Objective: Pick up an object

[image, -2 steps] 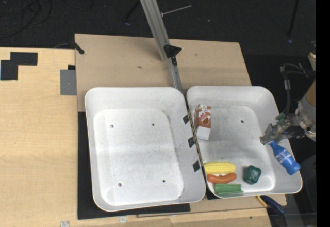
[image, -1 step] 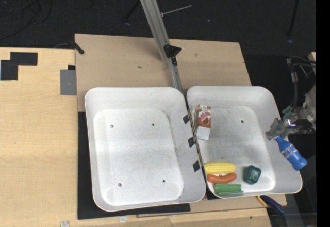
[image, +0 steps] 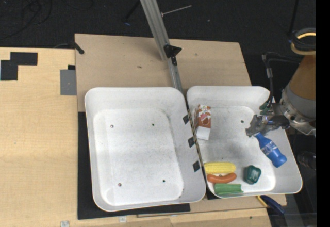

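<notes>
- While the arm reaches in from the right edge of the frame, the gripper (image: 259,127) sits low over the right bin (image: 227,94), at that bin's right-hand wall.
- Jaws: dark metal parts bunched together and blurred; whether they are apart or closed cannot be told, and nothing is seen clearly between them.
- Nearest candidate: a blue bottle (image: 271,150), lying tilted just below and right of the gripper, its upper end touching or nearly touching the wrist hardware. Contact is uncertain.
- Other items in the right bin: a red-and-white packet (image: 203,117) near the centre divider; a yellow corn cob (image: 220,168), an orange-red piece (image: 221,177) and a green piece (image: 227,188) stacked close at lower left; a dark green pepper-like object (image: 252,174) beside them.
- Left bin (image: 134,148) holds no objects.
- Judgement: the bottle is the sensible target. It lies close to the bin wall, so the approach should come from above with the jaws set across the bottle's narrow width, not along its length.
- Risk: a rounded body may roll or squirt out; centre the grip on the mid-body, close before lifting, and lift straight up.
</notes>
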